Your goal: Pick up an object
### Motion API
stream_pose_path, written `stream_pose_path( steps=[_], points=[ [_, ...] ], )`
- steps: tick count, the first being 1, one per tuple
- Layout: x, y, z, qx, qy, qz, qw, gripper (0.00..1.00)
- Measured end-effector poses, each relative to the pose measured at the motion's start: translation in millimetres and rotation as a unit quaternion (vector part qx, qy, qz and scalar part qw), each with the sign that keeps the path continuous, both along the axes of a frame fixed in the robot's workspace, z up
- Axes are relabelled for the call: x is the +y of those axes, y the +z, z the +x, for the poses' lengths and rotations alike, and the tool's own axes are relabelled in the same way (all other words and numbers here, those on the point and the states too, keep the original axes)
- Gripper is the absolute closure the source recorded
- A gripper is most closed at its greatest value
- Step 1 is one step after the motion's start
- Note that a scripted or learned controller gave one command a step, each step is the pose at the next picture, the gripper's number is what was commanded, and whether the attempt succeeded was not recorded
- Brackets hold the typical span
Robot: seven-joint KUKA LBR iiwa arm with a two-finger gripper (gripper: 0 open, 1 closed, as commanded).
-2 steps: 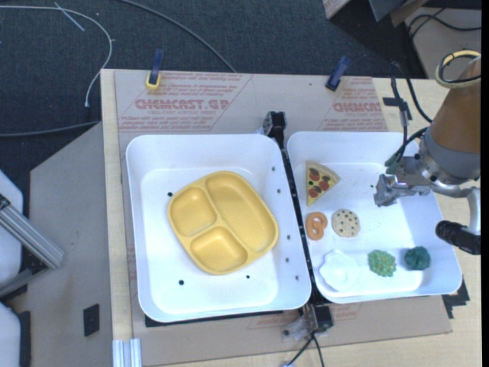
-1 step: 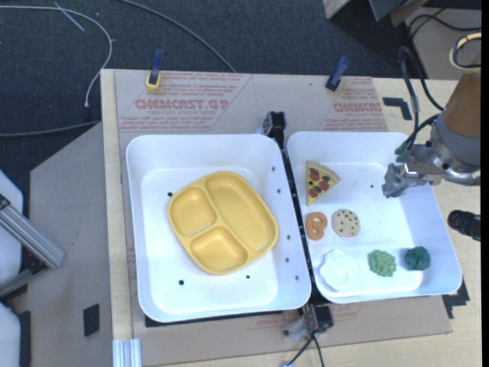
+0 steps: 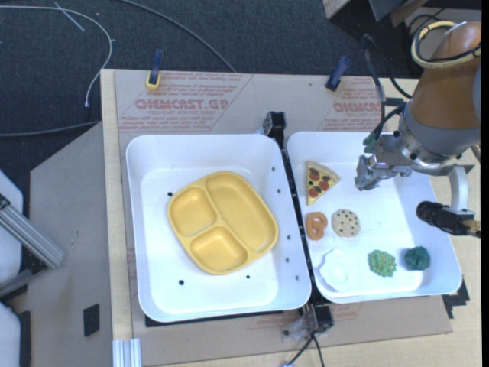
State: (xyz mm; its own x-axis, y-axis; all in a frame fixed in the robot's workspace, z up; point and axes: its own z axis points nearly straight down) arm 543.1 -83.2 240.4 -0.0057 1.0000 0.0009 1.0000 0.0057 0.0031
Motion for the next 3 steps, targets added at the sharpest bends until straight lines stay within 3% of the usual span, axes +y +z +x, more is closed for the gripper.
stream_pose_path(
  steps=[3],
  points=[
    [150.1,3.2,41.0,0.001,0.0,0.0003,1.0,1.0]
  ],
)
